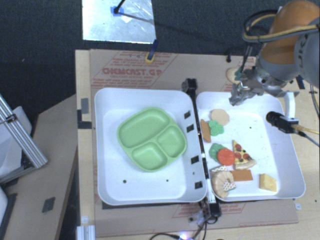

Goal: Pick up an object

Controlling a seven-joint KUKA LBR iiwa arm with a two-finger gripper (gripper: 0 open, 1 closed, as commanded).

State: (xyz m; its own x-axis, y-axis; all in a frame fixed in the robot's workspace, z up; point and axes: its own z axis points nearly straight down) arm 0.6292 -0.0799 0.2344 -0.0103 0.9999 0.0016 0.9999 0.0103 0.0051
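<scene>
Step in hand: the grey arm with the orange band is reaching in from the right, its two-finger gripper (237,98) hanging over the far edge of the right-hand shallow white bin (286,154); judged an approach, nothing taken yet.
Gripper state: cannot tell how it is set; the tip is reading as one dark shape, and nothing is showing between it.
Nearest target: the round tan cookie-like toy disc (219,116) is lying flat in the bin's far left part, near the gripper, below and slightly left of it in the view.
Neighbours: a ruffled green toy leaf (216,128) is touching the disc's near side; an orange strip (205,130) is lying just beside it, along the bin's left wall.
Other picks: a red toy tomato slice (225,156), a toy pizza wedge (242,155) and a yellow cheese block (268,182) are sitting well apart, nearer the camera.
How to do it well: probably centre over the disc before descending, straddling its edges, keeping off the green leaf.
Left bin: the green three-compartment plate (151,138) is staying out of play.
</scene>
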